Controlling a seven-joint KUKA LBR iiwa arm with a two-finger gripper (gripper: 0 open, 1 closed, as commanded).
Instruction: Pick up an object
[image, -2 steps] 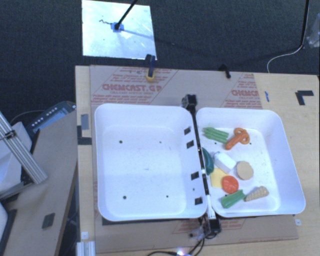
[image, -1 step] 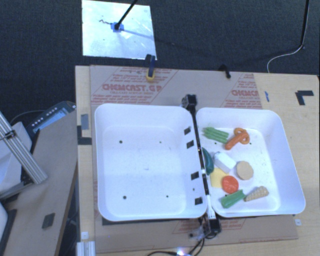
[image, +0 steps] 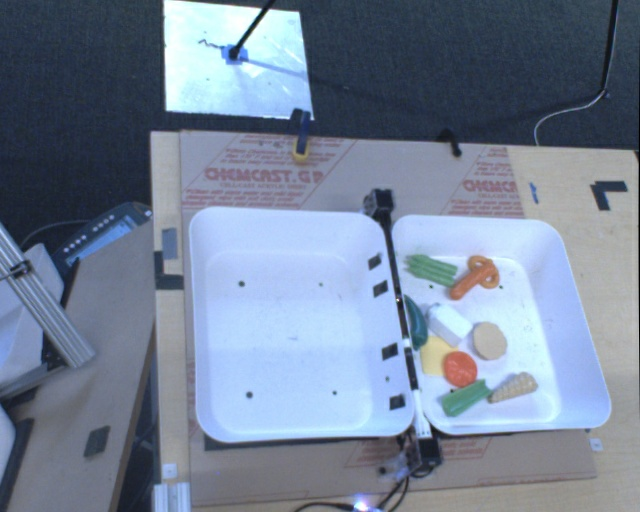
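Nearest the camera, in the right bin (image: 575, 290), a green toy vegetable (image: 465, 398) lies just beside a pale yellow ridged cone (image: 512, 387), both close to the bin's near wall. Just behind them sits a red tomato-like piece (image: 460, 368), touching a yellow piece (image: 434, 353) on its left. A tan round disc (image: 489, 341) rests a little farther back, near a white block (image: 449, 323), and a dark green item (image: 413, 318) lies against the wall shared with the left bin (image: 290, 225). Toward the far side of the right bin are an orange looped piece (image: 474, 277) and a light green ridged piece (image: 431, 268), close together. Both bins stand side by side on the table (image: 620, 330), over a printed protective sheet (image: 260, 175). Beyond them a small yellow-and-blue object (image: 300, 135) stands at the table's far edge, and a shiny silver panel (image: 238, 60) lies on the dark floor (image: 450, 60).
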